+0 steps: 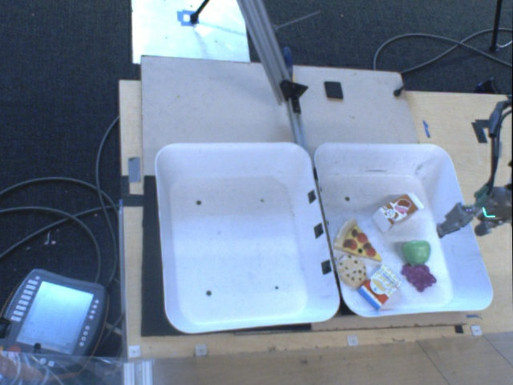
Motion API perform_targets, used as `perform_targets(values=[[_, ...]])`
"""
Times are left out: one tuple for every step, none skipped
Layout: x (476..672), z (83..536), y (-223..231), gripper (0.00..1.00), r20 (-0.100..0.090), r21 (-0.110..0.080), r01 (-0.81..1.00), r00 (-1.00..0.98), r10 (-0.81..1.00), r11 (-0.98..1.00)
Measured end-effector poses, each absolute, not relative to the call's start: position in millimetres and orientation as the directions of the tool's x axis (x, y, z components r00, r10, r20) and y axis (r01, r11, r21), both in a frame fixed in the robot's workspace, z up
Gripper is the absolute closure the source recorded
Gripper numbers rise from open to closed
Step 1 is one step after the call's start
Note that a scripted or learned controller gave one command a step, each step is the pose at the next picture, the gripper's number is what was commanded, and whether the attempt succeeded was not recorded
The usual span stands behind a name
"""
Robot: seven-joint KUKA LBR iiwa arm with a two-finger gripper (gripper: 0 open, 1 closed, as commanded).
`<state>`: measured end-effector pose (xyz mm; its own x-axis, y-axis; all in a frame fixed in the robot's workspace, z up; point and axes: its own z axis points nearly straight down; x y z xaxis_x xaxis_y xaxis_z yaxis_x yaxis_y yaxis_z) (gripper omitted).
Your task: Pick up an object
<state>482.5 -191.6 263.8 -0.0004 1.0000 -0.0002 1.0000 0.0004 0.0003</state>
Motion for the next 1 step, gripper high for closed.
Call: perform_targets(values=[[482.5, 263.8, -191.6, 0.00, 0.000, 0.000, 1.000, 0.000, 1.000, 0.000]])
